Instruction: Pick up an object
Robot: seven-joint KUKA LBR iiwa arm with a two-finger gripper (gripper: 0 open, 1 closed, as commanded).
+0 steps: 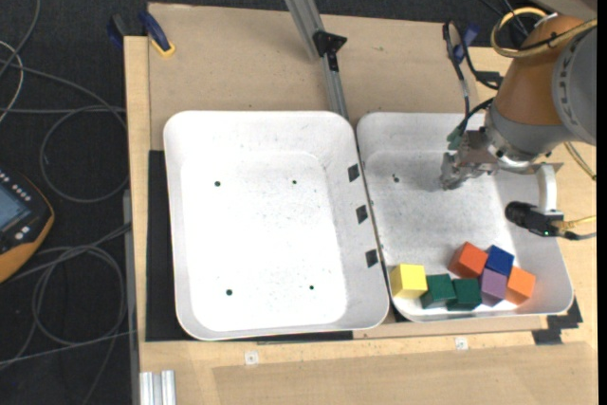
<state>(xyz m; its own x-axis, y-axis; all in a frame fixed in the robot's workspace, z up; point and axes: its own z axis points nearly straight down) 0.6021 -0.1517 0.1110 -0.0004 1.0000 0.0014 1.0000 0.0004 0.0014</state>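
While the left bin (256, 223) is sitting bare on the counter (237, 52), everything worth grabbing is piled in the right bin (417, 204): a yellow block (410, 279), green blocks (450, 292), an orange block (469, 258), blue block (499, 258), purple block (494, 283) and another orange one (521, 284), all bunched at its near edge. Further right, the jaws (459, 168) are parked over the bin's middle, well apart from the pile, with nothing seen between them; released or clenched honestly can't be told. So the pick isn't done yet. No readable labels or writing can be made out.

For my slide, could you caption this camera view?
Hand above the right bin, away from coloured blocks clustered along its near edge.
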